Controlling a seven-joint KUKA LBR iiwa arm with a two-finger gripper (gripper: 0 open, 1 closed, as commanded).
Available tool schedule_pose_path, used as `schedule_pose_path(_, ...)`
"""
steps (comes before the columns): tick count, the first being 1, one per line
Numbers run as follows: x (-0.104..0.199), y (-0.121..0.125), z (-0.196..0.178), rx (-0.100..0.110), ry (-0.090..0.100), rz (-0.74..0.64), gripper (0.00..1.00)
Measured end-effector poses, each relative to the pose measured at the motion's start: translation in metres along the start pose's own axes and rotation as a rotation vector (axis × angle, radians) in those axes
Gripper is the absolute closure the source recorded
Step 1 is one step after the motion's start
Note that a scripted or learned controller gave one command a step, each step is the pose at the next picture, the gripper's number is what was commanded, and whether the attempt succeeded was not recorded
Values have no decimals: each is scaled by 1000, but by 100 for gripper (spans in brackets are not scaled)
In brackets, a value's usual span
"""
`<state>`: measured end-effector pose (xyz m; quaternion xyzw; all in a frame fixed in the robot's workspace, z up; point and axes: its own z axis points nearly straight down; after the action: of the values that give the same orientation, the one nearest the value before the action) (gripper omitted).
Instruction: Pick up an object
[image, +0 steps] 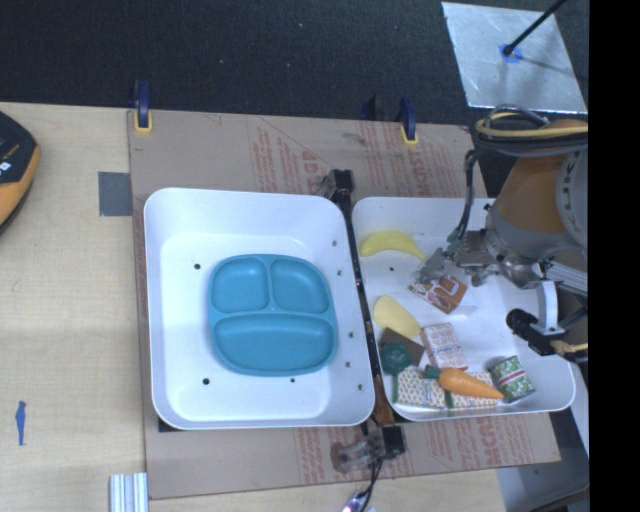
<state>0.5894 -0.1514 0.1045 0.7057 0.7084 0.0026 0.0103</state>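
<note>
My gripper (441, 270) hangs low in the right bin (555, 400), at its upper middle, directly over a small brown and red packet (443, 293). The arm's grey wrist and orange band enter from the right. A yellow banana (392, 243) lies to the gripper's left near the bin's far wall. Below it rest a pale yellow wedge (397, 318), a dark green piece (395, 355) and a pink and white box (443, 345). Along the near wall lie an orange carrot (468, 382), a green can (512, 378) and a white and green packet (418, 390).
The left bin (170, 300) holds a blue divided plate (272, 313) at its centre. The black divider rail (358, 300) runs between the bins. A yellow and black device (12, 165) sits at the far left of the bench.
</note>
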Motion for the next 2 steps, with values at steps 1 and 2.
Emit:
schedule_pose_path(1,2,5,-16,-12,5,-3,100)
schedule_pose_path(2,2,5,-15,-11,5,-3,0)
